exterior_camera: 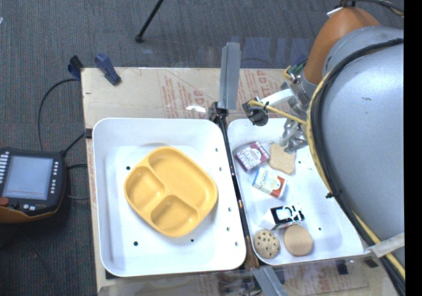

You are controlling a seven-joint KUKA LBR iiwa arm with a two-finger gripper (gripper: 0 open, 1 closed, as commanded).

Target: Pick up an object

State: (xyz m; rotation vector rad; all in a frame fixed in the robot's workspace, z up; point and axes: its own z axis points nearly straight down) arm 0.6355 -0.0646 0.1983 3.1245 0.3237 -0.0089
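The right bin holds several small items. A maroon packet lies at its back left. Beside that packet is a tan toast slice, and in front of it a white, orange and blue box. Further forward I see a black-and-white piece, a speckled cookie and a round tan bun. My gripper hangs over the bin's back part, just above and behind the toast slice. The big grey arm covers much of the bin's right side.
The left bin holds a yellow divided plate near its middle. A grey upright post stands behind the gap between the bins. A handheld control pendant lies on the floor at the left.
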